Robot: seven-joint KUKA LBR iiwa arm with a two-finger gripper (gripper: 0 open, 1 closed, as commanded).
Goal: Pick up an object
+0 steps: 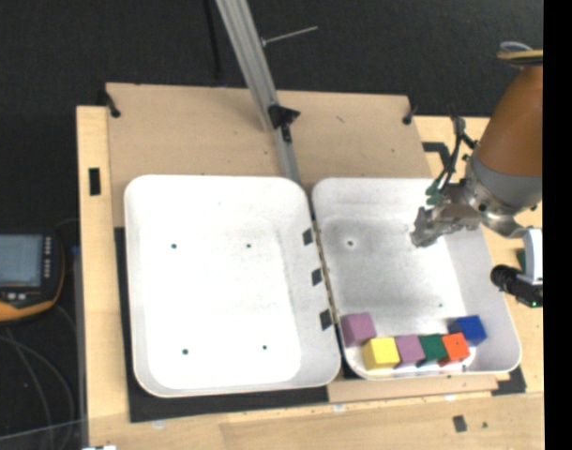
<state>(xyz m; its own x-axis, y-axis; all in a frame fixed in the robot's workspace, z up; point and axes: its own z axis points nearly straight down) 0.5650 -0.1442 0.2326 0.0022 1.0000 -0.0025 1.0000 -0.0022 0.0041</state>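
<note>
While the blocks sit bunched along the near wall of the right bin [474, 251], the gripper [425, 232] hangs over the far half of that same bin, well apart from them. Nothing shows between it and the bin floor, and whether it is open or shut cannot be told from this slanted view (the tip is a small dark blur against the white plastic).

The candidates lie in a rough row: a purple block [359, 327] nearest the divider, a yellow block [382, 352] just beside and in front of it, then a second, paler purple block [410, 349], a green block [431, 348], an orange block [454, 347] and a blue block [470, 327] towards the arm's side. Several of them touch or nearly touch, and the front ones press against the bin's near rim.

From the gripper, the cluster lies towards the near edge of the bench, almost straight down the picture, the green and orange blocks being the closest in line. My judgement is that the coming move turns on that gap: the arm must travel towards the near wall before descending. The purple block by the divider stands freest and looks the easiest to close on. The left bin [220, 279] plays no part.
</note>
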